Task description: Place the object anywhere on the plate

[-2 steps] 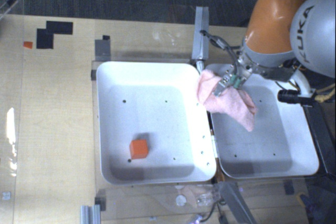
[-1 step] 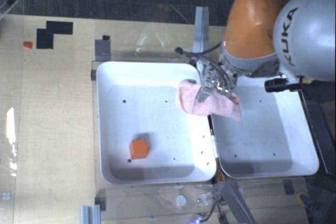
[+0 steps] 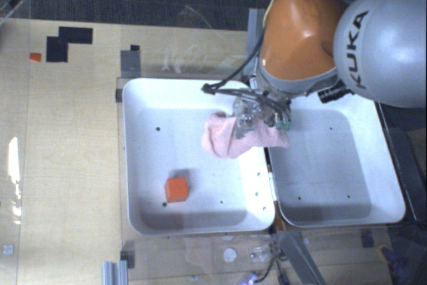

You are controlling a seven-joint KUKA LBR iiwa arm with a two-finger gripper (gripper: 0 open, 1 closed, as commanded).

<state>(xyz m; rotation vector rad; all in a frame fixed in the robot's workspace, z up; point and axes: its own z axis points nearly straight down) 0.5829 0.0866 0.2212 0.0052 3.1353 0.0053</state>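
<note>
A pink, crumpled cloth point(image 3: 230, 138) hangs over the right part of the left bin point(image 3: 143, 143), and its right end reaches across the wall between the bins. My gripper point(image 3: 259, 118) sits directly on the cloth's top edge, under the orange wrist band. Its fingers point(image 3: 241, 121) pinch the fabric, which droops below them. A small orange cube point(image 3: 177, 189) lies on the left bin's floor toward the front left, well apart from the gripper. The arm hides the cloth's upper part.
The right bin point(image 3: 333, 203) stands beside the left one, with the shared wall under the cloth. Black markers point(image 3: 67, 42) and a small orange square point(image 3: 35, 57) lie on the bench at the far left.
</note>
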